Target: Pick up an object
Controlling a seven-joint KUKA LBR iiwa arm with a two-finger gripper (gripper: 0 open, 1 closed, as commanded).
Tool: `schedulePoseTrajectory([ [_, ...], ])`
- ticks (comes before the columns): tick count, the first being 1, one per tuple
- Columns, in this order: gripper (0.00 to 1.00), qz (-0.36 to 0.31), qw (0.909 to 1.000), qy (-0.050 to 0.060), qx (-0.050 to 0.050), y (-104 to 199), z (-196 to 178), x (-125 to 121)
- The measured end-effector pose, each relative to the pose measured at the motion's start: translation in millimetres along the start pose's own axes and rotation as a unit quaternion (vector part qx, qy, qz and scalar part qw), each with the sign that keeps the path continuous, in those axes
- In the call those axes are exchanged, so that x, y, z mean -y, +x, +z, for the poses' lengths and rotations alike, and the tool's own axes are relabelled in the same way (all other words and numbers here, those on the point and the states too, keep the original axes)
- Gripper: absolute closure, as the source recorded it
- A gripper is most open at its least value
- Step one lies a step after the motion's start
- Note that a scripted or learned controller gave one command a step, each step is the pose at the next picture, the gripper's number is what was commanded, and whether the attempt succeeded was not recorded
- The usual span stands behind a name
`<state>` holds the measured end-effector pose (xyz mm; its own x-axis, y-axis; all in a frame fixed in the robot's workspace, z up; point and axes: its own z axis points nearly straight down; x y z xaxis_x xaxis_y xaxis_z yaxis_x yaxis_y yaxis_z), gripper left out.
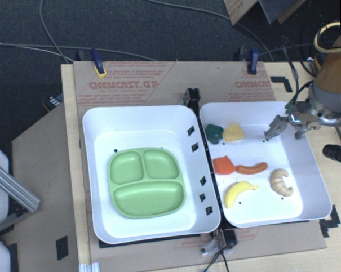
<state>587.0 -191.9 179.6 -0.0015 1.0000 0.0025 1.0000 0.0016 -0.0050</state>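
The right bin holds several toy foods: a dark green piece, a pale yellow piece, an orange piece, a red sausage, a yellow banana and a beige croissant. My gripper hangs over the bin's far right part, right of the pale yellow piece and above the croissant. Its two fingers are spread apart with nothing between them.
The left bin carries a light green divided plate. A black divider with clips runs between the bins. Clamps hold the cardboard-covered bench at the back. The arm's body stands at the right edge.
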Motion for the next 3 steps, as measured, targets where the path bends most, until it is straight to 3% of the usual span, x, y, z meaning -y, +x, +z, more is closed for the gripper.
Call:
schedulePoseTrajectory([
  [1, 0.00, 0.001, 1.0000, 0.001, 0.000, 0, 63, -1],
  [2, 0.00, 0.001, 1.0000, 0.000, 0.000, 0, 96, -1],
  [3, 1.00, 0.000, 1.0000, -0.003, 0.001, 0, 83, -3],
])
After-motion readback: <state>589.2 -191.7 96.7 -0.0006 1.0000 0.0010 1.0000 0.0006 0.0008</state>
